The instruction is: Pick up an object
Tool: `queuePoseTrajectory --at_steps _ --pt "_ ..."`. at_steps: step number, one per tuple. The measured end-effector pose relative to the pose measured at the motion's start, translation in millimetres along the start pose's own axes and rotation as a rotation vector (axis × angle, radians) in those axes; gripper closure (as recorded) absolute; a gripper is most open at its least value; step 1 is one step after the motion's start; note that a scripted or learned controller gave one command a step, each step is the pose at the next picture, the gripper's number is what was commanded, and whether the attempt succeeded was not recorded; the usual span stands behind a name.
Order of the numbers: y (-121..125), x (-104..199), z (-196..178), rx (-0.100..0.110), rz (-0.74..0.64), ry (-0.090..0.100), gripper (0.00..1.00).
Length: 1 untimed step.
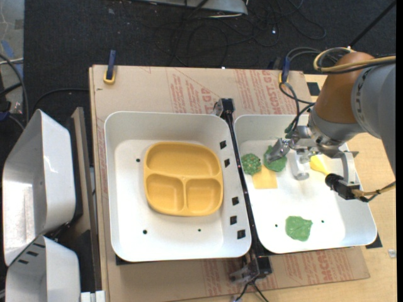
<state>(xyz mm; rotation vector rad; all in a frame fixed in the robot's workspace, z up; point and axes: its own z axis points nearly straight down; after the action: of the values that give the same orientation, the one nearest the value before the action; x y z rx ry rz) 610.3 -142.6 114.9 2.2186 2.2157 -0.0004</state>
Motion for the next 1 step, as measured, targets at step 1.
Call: queuePoseTrajectory --at_steps 1 --pt "6.8 -4.5 10.0 -0.016 0.001 -0.007 0.0"
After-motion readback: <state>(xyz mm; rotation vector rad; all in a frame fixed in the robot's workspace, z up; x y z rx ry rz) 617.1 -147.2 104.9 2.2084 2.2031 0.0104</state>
